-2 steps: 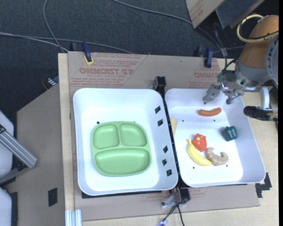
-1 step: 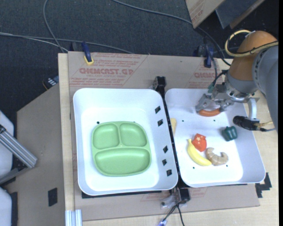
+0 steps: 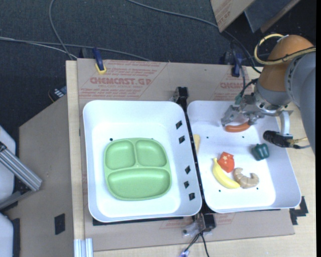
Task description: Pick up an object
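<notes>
Jaws low in the right bin
They sit over an orange sausage; whether spread or pinching, I cannot tell.

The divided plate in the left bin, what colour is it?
Light green: the divided plate shows plainly in the camera view.

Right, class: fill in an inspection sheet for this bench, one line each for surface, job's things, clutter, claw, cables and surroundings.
Surface: brown bench bearing left bin and right bin.
Job's things: in the right bin, orange sausage, red piece, banana, tan piece, dark green piece.
Clutter: green divided plate in the left bin.
Claw: claw low over the sausage; grip unclear.
Cables: grey cable on the floor; yellow loop on the arm.
Surroundings: dark floor; cardboard.
</notes>
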### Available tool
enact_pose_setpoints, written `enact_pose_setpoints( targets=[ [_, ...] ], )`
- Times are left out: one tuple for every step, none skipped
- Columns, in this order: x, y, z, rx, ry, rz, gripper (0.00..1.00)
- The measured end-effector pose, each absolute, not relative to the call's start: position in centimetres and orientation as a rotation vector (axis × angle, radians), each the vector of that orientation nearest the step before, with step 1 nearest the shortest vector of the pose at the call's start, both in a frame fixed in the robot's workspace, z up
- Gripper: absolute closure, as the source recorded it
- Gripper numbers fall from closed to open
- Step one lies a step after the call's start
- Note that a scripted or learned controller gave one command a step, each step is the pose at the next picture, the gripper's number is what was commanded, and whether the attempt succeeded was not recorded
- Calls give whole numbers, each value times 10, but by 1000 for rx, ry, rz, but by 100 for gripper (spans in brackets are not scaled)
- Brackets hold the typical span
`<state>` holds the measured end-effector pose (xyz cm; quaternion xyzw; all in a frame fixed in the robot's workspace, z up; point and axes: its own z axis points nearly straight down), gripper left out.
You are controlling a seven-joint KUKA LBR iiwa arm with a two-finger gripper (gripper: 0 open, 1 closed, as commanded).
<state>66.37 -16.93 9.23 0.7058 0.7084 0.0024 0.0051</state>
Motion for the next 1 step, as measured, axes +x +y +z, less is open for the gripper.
enact_pose_setpoints(
  targets=[
    [666, -171, 106, 2202, 2212, 10, 100]
  ],
)
